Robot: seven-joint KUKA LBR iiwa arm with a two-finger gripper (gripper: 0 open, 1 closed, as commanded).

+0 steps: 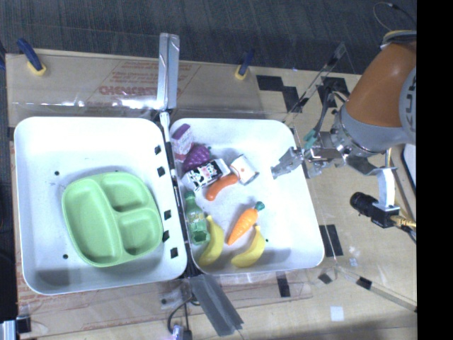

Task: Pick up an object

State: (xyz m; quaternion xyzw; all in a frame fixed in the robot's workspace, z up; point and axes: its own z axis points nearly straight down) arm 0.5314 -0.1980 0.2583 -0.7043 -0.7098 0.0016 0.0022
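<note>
The right bin [297, 225] holds a pile of toy food. Purple grapes [192, 152] lie at its back left, with a black-and-white carton [205, 174] and a small white box [243, 168] just in front. An orange-red sausage [221, 186] lies below the carton. Nearer the front sit an orange carrot [243, 222], two yellow bananas [251, 250] and a green bottle [195, 219]. My gripper [284, 164] hangs over the bin's right side, a little right of the white box and apart from it. I see nothing held in it.
The left bin [35, 161] holds a green divided plate [113, 218]. A metal divider [168, 76] stands between the bins at the back. The arm's orange band [382, 91] and cables crowd the bench to the right of the right bin.
</note>
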